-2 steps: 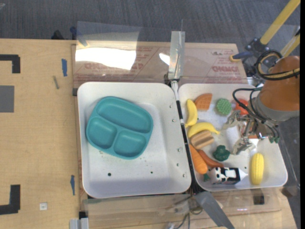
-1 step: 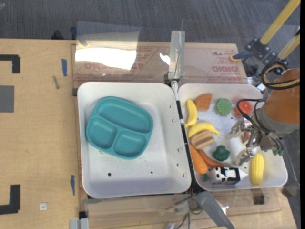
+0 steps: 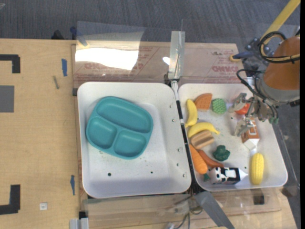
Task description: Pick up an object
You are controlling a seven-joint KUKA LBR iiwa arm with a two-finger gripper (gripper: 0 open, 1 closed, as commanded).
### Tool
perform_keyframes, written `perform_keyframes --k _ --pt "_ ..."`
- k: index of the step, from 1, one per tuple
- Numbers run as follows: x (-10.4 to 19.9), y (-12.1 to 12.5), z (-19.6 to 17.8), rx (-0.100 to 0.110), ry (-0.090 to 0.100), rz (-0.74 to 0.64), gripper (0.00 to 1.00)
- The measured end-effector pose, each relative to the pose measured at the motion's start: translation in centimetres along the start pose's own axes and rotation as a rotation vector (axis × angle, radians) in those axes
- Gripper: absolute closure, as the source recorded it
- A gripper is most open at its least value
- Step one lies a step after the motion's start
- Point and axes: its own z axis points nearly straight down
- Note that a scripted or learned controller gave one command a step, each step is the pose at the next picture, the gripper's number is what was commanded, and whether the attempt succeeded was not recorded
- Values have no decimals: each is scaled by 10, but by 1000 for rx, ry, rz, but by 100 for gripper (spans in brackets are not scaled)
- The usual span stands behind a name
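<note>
Teal divided tray (image 3: 119, 127), left white bin (image 3: 95, 175)

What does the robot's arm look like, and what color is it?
The arm is rounded and mostly grey, with a big orange band above the wrist. Black cables loop around its top. At the end sits a small metal gripper, silvery grey with two thin fingers.
</note>
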Motion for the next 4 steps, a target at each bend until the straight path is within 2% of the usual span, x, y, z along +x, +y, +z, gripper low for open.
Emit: perform_keyframes --k 1,2,3,4 --pt "62 -5 -2 0 2 166 0" --pt "94 -5 -2 -5 -1 328 0" --pt "110 -9 -3 -15 1 372 0" --pt "135 -6 -3 -16 -1 481 0"
